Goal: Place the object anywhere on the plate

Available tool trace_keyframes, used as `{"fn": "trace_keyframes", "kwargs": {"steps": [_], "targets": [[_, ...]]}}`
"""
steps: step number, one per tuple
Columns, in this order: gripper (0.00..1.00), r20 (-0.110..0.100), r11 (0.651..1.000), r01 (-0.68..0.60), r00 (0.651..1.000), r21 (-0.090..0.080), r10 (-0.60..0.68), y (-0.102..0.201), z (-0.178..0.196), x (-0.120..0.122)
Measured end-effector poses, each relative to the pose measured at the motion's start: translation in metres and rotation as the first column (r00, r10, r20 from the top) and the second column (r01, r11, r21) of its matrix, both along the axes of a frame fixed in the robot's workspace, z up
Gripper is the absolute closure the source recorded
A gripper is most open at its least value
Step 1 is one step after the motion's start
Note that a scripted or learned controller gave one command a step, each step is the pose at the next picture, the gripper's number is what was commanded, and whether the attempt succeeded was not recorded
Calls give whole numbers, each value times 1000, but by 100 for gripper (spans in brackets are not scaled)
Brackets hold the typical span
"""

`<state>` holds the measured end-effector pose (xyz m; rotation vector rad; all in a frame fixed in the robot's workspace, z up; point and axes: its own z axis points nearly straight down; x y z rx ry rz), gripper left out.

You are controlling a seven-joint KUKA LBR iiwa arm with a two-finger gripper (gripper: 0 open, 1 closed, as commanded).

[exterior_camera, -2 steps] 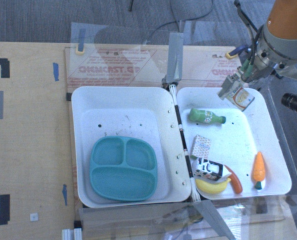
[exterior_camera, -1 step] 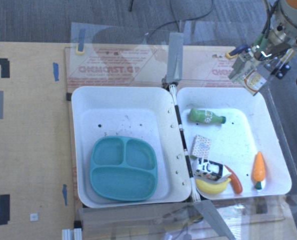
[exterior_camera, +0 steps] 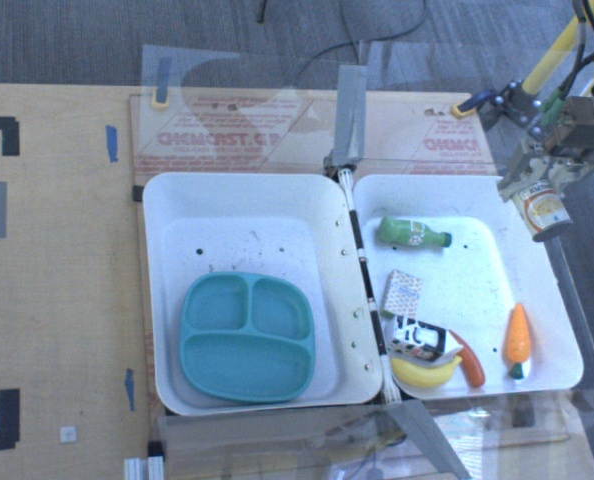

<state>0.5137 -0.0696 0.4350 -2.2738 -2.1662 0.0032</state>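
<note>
Plate (exterior_camera: 247,353) sits bare in left bin (exterior_camera: 177,218).
Gripper (exterior_camera: 547,193) up by right bin's (exterior_camera: 477,378) far-right rim w/ a small jar (exterior_camera: 542,211) at its tip; can't tell its grip, prob. carrying it over.

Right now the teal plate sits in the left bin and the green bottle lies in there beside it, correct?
Not quite. The camera view shows the teal plate in the left bin, but the green bottle lies in the right bin, near its far wall.

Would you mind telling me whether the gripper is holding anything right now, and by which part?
It cannot be told: the gripper sits beyond the right bin, with a small labelled object at its tip, the hold unclear.
</note>
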Motion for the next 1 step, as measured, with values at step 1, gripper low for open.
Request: {"fn": "trace_keyframes", "kwargs": {"steps": [1], "targets": [[100,2,921,-391,921,0,391,5,0,-22]]}}
